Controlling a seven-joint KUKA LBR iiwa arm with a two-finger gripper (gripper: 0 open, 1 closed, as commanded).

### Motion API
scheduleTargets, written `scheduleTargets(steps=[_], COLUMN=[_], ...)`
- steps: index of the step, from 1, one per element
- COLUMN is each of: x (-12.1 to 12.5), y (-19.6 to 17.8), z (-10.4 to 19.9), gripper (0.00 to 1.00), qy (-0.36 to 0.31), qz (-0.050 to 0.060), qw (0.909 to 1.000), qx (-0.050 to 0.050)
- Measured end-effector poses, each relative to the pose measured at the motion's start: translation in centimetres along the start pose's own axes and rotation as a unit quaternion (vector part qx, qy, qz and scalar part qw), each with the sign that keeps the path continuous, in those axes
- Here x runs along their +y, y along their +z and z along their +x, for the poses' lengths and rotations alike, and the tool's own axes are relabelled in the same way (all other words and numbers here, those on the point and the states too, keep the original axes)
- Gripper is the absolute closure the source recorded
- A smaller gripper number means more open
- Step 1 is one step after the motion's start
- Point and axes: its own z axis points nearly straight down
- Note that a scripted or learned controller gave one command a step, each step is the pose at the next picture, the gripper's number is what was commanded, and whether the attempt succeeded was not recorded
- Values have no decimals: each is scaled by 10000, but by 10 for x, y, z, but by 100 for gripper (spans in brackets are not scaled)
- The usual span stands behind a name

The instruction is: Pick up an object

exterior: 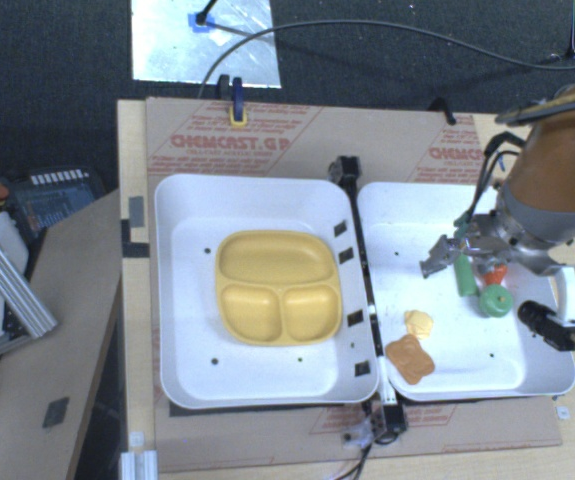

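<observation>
left bin [182, 268]: divided tray [277, 286] inside | right bin [407, 218]: toys [479, 286] at right under gripper [464, 263], two pieces [412, 346] near-left corner

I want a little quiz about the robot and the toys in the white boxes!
1. True or false: the yellow tray lies in the left bin.
2. Which toy lies closest to the claw?
A. orange piece
B. green toy
C. pale yellow piece
3. Fill in: the orange piece lies in the ____ bin.

Key
1. True.
2. B, the green toy lies just under the arm's wrist in the right bin; the pale yellow piece is farther off.
3. Right.
</observation>
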Motion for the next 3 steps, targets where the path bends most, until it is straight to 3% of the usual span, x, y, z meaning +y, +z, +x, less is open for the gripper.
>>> scheduleTargets(steps=[1, 3], x=[3, 5], y=[-6, 114], z=[0, 0], gripper=[0, 0], qy=[-11, -2], qz=[-60, -43], qw=[10000, 10000], qx=[-8, -5])
